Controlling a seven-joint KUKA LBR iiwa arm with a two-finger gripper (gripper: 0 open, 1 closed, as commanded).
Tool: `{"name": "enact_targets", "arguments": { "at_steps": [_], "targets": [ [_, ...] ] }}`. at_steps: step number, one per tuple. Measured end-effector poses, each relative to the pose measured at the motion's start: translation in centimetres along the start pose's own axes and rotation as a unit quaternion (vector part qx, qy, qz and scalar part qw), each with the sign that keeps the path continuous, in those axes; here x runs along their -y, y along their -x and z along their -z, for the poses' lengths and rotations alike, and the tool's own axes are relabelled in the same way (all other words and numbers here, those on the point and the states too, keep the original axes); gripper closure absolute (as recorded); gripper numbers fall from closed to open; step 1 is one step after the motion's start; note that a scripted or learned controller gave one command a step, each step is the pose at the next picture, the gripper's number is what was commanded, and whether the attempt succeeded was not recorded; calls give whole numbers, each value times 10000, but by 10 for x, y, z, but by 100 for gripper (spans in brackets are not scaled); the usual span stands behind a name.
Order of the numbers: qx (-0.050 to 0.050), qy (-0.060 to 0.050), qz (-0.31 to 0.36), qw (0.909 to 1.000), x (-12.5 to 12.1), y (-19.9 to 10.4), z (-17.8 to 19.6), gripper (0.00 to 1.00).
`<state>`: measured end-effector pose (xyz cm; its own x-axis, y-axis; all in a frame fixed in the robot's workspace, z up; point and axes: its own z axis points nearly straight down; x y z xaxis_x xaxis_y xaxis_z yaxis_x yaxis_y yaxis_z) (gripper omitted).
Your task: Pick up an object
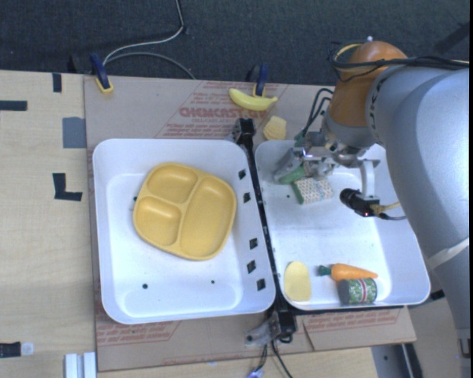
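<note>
Mid-attempt, by the look of it, with nothing lifted yet. Tool (pixel 299 164) down in the far end of the right bin (pixel 394 242), right over a small green-and-white speckled object (pixel 309 190) lying on the bin floor. Fingers too blurred against the wrist to judge, so cannot tell whether apart or clamped. Untouched at the near end of that bin: a carrot (pixel 351 272), a green can (pixel 357 290), a pale yellow piece (pixel 297 280). Yellow divided plate (pixel 184 210) alone in the left bin (pixel 118 274). Banana (pixel 252 99) and a yellow block (pixel 274 127) out on the counter (pixel 31 227) beyond the bins. Grasp and lift probably both left to do.
</note>
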<state>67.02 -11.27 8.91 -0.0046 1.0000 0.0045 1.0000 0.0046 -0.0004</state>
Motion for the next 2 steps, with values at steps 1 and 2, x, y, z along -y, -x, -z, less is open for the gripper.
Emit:
{"name": "enact_targets", "arguments": {
  "at_steps": [1, 2],
  "targets": [
    [64, 34, -24, 10000, 0, -15, 1, 0],
    [49, 10, -22, 10000, 1, -16, 11, 100]
  ]
}}
